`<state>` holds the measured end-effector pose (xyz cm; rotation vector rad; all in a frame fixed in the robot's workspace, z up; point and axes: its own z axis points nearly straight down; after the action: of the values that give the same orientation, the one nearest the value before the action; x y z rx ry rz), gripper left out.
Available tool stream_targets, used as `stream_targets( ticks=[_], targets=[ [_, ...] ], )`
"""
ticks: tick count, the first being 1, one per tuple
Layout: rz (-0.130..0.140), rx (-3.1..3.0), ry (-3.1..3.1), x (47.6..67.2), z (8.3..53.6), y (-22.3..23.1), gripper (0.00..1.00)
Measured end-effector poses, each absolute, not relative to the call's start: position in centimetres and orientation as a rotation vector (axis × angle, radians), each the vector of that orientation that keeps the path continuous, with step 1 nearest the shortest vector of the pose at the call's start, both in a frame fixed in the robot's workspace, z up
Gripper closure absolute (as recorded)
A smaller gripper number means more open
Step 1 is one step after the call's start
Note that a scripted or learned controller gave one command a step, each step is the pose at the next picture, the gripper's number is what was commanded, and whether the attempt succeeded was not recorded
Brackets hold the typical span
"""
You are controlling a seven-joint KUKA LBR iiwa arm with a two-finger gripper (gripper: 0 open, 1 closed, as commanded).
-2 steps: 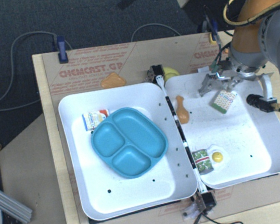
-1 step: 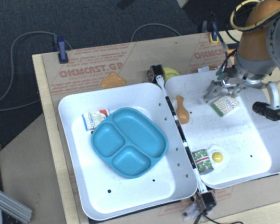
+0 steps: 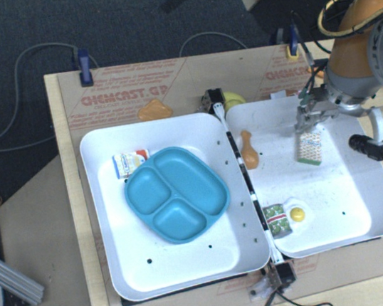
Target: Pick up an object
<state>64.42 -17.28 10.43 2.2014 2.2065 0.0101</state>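
Small speckled green-and-white packet in the right white bin is the thing the task seems to concern now, since it lies directly under the tool, touching it or nearly so. If the packet is pinched I cannot tell; how the tool stands, spread or pressed together, is not visible from this angle.

Going from the left, far from the tool: the left white bin holds a blue plastic plate with three compartments, and a small white carton with red and blue print lies at the plate's upper left edge, partly under it. Behind the bins, on the table, are an orange rounded piece and a yellow-green round object.

Nearer, to the left of the tool, a slim orange object lies at the left wall of the right bin. Below and left of the tool, a small green-and-white packet and a little yellow ball lie just beside each other.

I judge the task as not finished: the packet rests on the bin floor, so closing and lifting remain.
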Motion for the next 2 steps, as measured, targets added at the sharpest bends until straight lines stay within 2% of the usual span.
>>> stream_targets(
  ticks=[1, 2],
  targets=[
    [0.008, 2.203, 2.208, 64.3, 10.3, -17.3, 0.0],
    [0.01, 2.206, 2.208, 61.7, 9.2, -15.3, 0.0]
  ],
)
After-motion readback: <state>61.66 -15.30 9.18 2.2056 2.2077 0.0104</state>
